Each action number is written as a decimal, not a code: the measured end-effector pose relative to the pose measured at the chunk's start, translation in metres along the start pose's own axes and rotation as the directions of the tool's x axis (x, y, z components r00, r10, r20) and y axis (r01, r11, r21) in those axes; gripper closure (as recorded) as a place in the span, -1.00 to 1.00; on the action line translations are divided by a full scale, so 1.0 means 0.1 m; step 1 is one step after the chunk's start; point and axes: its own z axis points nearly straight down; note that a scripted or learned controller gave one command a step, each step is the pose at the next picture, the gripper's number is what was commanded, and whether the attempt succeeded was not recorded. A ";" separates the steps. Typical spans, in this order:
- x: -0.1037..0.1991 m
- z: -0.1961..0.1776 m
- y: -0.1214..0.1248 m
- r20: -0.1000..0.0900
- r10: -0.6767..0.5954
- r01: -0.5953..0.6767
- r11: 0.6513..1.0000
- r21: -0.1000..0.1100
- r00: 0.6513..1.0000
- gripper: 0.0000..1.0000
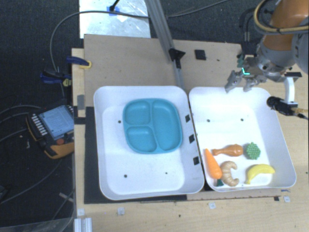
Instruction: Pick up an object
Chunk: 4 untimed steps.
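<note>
A tan surface (130,57) is carrying two shallow white bins side by side, touching along their inner edges. The left bin (108,178) and the right bin (231,110) are sitting toward the near side. A small black block (200,54) is lying on the far part, apart from both bins.

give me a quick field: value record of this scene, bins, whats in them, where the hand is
left bin: holds a blue divided plate
right bin: toy food grouped in its near part
items: carrot, chicken drumstick, broccoli, banana, croissant
hand: above the far edge of the right bin, fingers spread, nothing between them
hand to items: well apart, none touched
task state: no object picked up yet
</note>
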 end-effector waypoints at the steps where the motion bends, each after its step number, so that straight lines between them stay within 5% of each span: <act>1: 0.00 -0.02 0.01 0.001 -0.001 0.001 1.000 -0.004 1.000 -1.00; 4: -0.19 1.44 0.00 0.001 0.002 -0.002 1.000 -0.001 1.000 -1.00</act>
